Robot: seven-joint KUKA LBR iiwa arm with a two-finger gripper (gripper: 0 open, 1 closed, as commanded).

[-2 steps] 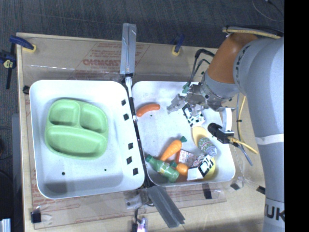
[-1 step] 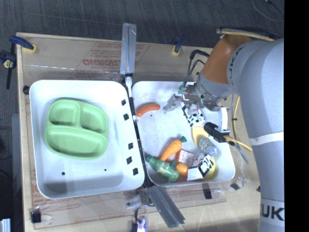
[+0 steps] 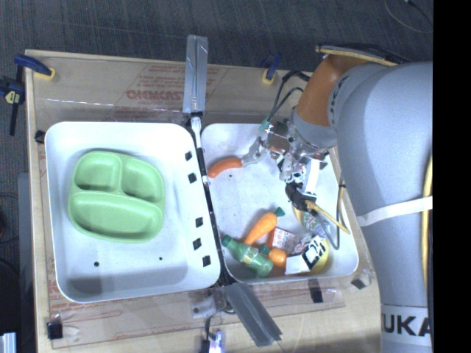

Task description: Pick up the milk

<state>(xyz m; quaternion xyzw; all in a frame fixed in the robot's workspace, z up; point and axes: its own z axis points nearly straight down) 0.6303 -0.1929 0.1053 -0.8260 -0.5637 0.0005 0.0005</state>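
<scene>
On the bench (image 3: 110, 79): a pale wood top with faded red print and two shallow white bins side by side. A blue clamp (image 3: 33, 66) grips the far left corner, and a second blue clamp (image 3: 272, 66) sits on the far edge behind the right bin. One grey metal bar (image 3: 196, 72) lies over the seam between the bins on the far side, and another (image 3: 250, 316) angles off the seam on the near side. Small black tabs (image 3: 197, 223) dot the seam itself. The floor (image 3: 110, 6) around the bench is dark grey carpet.

Left bin (image 3: 59, 271): one green divided plate (image 3: 118, 195) with three compartments lies flat toward the far left.

Right bin (image 3: 243, 197): most items are crowded into the near right corner.
- Milk (image 3: 315, 253): a small carton with black-and-white markings, tilted against the near right wall. It touches something yellow under it, which I cannot identify.
- Beside the milk, toward the seam, are a red-and-white packet (image 3: 283, 237), a carrot (image 3: 261, 228) lying at a slant, a small orange piece (image 3: 277, 257), and a green bottle (image 3: 246, 252) on its side.
- An orange sausage-shaped piece (image 3: 224, 166) lies alone near the seam wall on the far side.

Gripper (image 3: 268, 162): it is over the far part of the right bin, near the orange sausage-shaped piece and well apart from the milk. The fingers (image 3: 252, 153) appear spread, with nothing between them. The arm (image 3: 383, 138) is grey with an orange band and covers the right side of the bench.
</scene>
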